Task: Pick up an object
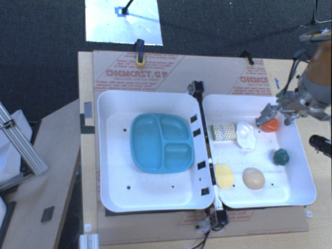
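I see even, cool overhead light, glare on the far metal sheet [123, 13], soft shadows in the white bins [111, 108], slight overall softness, arm [314, 82] blurred at right.

Pincer [274, 116] low, arm from right

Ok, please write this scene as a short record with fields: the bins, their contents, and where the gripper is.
left bin: shallow white bin, holds a blue divided plastic plate
right bin: shallow white bin, holds six small things
far row: patterned green-white block, white crumpled object, orange-red round object
near row: pale yellow block, beige egg-shaped object, dark green round object
gripper: over the right bin's far right part, at the orange-red round object
grasp: cannot tell
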### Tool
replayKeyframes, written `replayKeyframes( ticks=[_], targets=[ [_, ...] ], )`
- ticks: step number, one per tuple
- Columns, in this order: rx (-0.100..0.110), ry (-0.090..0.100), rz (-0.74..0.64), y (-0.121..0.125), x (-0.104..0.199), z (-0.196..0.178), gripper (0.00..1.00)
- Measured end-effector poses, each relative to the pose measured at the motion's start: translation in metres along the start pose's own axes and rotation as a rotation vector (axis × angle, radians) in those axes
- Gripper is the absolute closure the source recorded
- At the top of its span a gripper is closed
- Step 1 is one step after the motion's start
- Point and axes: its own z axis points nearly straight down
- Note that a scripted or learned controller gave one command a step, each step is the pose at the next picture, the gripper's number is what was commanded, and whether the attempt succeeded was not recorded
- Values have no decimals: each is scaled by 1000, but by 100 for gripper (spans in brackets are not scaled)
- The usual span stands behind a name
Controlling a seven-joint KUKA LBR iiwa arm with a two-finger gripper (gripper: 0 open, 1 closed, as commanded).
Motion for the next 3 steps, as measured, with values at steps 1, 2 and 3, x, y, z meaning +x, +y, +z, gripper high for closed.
replayKeyframes(
  ticks=[1, 2, 3],
  targets=[
    [-12, -2, -3, 3, 0, -7, 0],
    [-9, -1, -1, 6, 0, 55, 0],
    [-7, -1, -1, 0, 5, 115, 0]
  ],
)
